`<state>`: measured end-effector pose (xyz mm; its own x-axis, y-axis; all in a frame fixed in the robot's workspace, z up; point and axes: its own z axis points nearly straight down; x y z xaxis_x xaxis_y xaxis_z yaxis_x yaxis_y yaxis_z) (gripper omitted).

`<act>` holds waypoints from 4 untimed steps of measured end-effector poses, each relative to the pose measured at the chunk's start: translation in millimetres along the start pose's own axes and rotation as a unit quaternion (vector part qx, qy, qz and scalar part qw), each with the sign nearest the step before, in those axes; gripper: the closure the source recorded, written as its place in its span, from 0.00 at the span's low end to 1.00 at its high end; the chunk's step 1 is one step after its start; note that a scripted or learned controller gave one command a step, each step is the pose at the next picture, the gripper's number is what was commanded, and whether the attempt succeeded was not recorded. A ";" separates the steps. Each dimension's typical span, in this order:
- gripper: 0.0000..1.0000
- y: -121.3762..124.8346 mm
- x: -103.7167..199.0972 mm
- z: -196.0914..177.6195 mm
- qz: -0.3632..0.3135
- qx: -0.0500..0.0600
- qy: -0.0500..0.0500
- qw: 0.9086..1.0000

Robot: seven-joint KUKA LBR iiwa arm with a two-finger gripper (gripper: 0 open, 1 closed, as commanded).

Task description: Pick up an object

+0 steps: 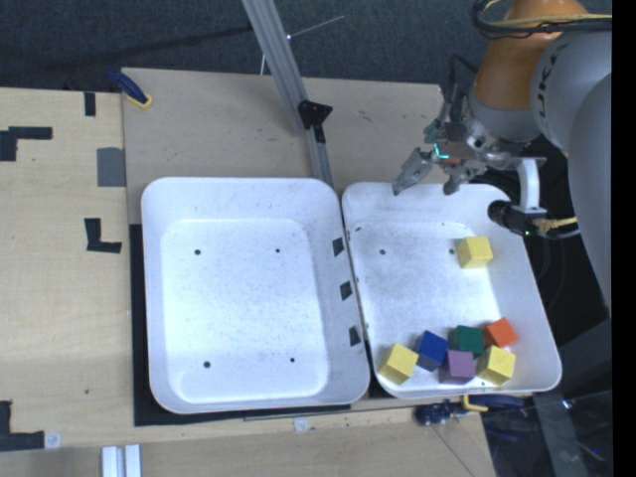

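The gripper (428, 177) hangs over the far rim of the right bin (417, 266), its two fingers spread apart with nothing between them. It sits at the bin's upper edge, above bare white floor.

The nearest thing to take is the lone yellow cube (474, 251), which lies toward the near side and a little to the right of the gripper, apart from the rest and close to the bin's right wall. It looks roughly square, so no long axis matters much; its faces sit slightly turned against the bin walls.

The other blocks crowd the near right corner: a yellow block (398, 362), blue block (431, 347), green block (465, 339), purple block (459, 364), orange block (501, 332) and another yellow piece (498, 365), several touching one another. Reaching these would likely mean a longer travel and a tighter fit for the fingers.

The left bin (238, 296) holds no blocks. The clustered blocks partly cover each other, so their full shapes are hard to judge, and the arm's upper part is cut off at the frame's right.
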<state>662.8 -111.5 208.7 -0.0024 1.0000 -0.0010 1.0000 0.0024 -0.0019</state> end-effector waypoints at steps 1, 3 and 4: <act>0.00 0.2 2.9 43.7 0.000 0.002 0.000 1.000; 0.00 -1.3 1.2 119.3 0.000 0.002 0.000 1.000; 1.00 -0.3 1.9 107.1 -0.001 0.000 0.000 1.000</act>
<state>662.3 -109.7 101.7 -0.0036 1.0000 -0.0009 1.0000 0.0036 -0.0025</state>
